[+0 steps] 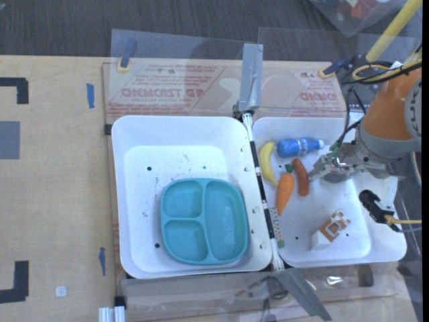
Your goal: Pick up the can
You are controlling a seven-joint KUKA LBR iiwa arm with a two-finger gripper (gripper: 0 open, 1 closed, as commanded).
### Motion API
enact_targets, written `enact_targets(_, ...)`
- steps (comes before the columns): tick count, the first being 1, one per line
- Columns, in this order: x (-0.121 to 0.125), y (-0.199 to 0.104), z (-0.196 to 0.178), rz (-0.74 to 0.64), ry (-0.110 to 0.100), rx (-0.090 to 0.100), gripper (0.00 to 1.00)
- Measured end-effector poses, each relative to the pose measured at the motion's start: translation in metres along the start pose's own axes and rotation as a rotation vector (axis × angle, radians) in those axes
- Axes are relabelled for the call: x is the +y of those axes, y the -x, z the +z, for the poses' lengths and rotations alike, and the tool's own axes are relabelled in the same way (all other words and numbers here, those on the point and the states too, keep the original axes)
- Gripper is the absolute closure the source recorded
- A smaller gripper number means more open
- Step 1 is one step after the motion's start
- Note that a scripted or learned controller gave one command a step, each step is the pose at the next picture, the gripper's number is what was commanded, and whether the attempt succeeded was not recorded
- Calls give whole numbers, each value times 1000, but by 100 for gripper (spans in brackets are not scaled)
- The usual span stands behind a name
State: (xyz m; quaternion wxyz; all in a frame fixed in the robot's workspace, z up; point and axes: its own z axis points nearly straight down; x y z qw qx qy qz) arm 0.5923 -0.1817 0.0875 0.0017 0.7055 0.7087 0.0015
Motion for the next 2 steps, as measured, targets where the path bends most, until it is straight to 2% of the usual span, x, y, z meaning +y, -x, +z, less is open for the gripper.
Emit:
enact_targets(1,1,3,-11,6,6,-2,100)
enact_targets(2,73,-31,-108,-114,-1,-2,100)
